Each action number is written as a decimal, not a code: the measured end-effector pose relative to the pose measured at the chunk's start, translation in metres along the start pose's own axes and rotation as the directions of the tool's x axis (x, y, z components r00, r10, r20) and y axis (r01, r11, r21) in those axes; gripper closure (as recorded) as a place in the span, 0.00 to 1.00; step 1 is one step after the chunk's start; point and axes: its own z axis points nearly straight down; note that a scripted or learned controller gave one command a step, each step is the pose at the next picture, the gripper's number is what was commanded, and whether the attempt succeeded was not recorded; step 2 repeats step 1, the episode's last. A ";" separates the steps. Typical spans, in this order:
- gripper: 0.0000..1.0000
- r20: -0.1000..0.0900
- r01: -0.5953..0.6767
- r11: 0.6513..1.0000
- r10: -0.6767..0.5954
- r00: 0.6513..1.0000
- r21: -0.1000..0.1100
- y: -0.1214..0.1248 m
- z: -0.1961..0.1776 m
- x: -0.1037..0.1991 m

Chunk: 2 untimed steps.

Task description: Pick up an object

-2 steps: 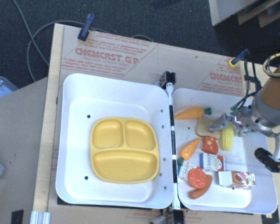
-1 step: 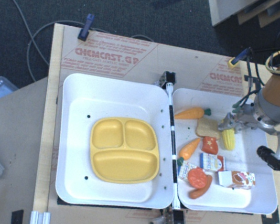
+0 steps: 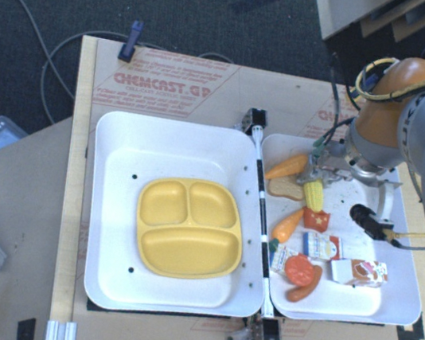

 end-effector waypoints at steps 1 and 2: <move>1.00 -0.002 0.000 1.000 0.000 1.000 0.005 -0.085 -0.098 0.061; 1.00 -0.002 0.000 1.000 0.000 1.000 0.005 -0.085 -0.098 0.061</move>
